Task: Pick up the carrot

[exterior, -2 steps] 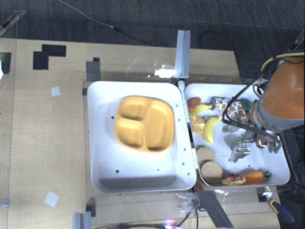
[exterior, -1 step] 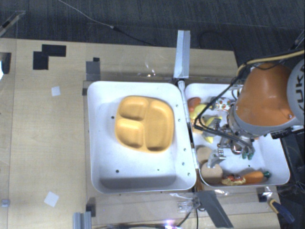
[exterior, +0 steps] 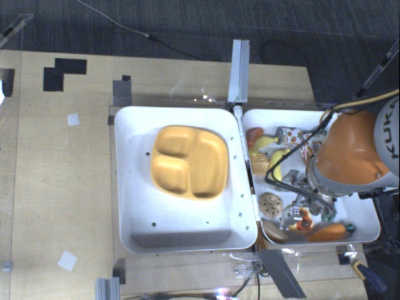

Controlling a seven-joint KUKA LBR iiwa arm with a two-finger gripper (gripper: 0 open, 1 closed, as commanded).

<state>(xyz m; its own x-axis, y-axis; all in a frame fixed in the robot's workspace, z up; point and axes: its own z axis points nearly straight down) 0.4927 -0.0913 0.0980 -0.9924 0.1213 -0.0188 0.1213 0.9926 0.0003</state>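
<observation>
Carrot (exterior: pixel 327 232): you see it lying along the near edge of the right bin (exterior: pixel 372 229), orange with a green tip pointing right.
End effector (exterior: pixel 299 215): it sits just above and left of the carrot, low among the clutter; you cannot tell how its jaws stand.
Cookie (exterior: pixel 270 204): round and speckled, left of the end effector.
Left bin (exterior: pixel 134 167): it holds a yellow divided plate (exterior: pixel 190 162).
Table (exterior: pixel 56 180): pale wood, carrying both bins.
</observation>
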